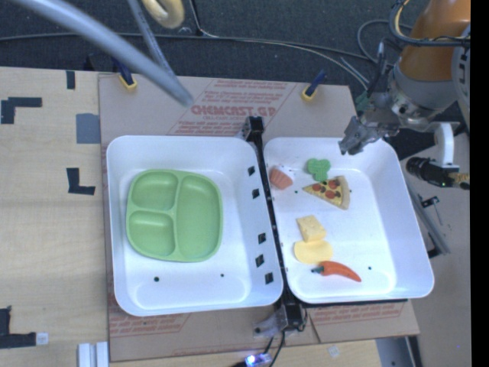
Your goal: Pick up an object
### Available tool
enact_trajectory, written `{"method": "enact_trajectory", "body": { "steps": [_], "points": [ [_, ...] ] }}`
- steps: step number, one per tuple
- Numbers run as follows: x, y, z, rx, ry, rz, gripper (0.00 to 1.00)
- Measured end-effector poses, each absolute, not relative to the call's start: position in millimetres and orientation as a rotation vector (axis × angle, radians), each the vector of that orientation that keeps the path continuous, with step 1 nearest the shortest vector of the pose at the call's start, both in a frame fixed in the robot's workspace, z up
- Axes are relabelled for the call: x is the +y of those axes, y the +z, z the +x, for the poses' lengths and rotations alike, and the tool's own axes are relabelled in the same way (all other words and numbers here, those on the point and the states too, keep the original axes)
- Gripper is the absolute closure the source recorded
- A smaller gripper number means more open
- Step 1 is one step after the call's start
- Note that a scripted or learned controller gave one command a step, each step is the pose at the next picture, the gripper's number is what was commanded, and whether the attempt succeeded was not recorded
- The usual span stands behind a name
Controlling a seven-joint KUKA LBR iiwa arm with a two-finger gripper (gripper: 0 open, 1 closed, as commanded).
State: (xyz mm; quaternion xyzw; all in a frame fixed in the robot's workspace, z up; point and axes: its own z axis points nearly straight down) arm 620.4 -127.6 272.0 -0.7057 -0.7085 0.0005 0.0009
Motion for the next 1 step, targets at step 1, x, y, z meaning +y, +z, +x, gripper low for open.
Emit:
{"method": "enact_trajectory", "body": {
  "steps": [1],
  "points": [
    [-69.0,256.3,605.9,-2.225,0.003,-2.214,1.00]
  ]
}}
